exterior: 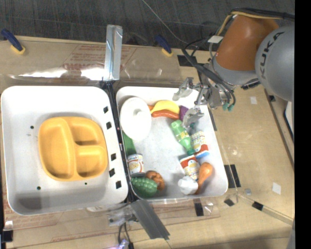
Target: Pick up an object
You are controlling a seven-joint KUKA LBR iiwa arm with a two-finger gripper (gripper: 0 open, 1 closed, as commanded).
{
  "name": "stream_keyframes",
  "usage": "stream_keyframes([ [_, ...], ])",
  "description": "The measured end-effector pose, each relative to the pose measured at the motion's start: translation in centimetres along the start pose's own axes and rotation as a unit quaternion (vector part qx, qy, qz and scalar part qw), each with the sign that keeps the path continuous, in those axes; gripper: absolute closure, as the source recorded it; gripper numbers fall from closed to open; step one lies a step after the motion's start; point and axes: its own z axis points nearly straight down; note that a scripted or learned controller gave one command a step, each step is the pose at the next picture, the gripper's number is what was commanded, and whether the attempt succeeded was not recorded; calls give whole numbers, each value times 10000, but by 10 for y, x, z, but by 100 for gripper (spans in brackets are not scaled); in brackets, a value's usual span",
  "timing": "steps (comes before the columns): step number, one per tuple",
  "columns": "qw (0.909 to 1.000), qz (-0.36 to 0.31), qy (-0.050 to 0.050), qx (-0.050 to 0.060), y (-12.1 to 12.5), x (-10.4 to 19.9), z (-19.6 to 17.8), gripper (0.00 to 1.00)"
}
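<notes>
Hovering over the right bin's far corner

Gripper (193,108) sits above the upper right corner of the right bin (163,183), with the grey arm (272,51) and its orange band reaching in from the right. Whether it is released or clenched, cannot tell; nothing shows plainly between its parts.

Landmark: the white round dish (135,118), lying in the upper left of the right bin.
- Yellow and red toy (165,109): just right of the dish, near the gripper.
- Green bottle (181,135): right of the dish and slightly below, lying tilted, just under the gripper.
- Small can (135,165): directly below the dish, by the bin's left wall.
- Green knobbly toy (144,186): below the can, at the bin's near edge, touching a brownish piece (155,177) beside it.
- Orange carrot-like toy (204,173): well below and right of the dish, against the right wall, beside a red and white packet (190,166).

Left bin (15,154): left of the dish, across the divider, holding a yellow compartment tray (72,147).

Both bins rest on the tabletop (259,160).
</notes>
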Motion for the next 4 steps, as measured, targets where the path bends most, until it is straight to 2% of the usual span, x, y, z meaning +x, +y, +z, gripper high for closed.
stream_keyframes([
  [1,9995,318,0,-6,-14,49,107,0],
  [2,9949,1009,-18,-9,-11,96,106,0],
  [3,9953,965,-37,-2,-10,94,94,100],
  [4,9730,2306,-51,5,-16,111,-73,100],
])
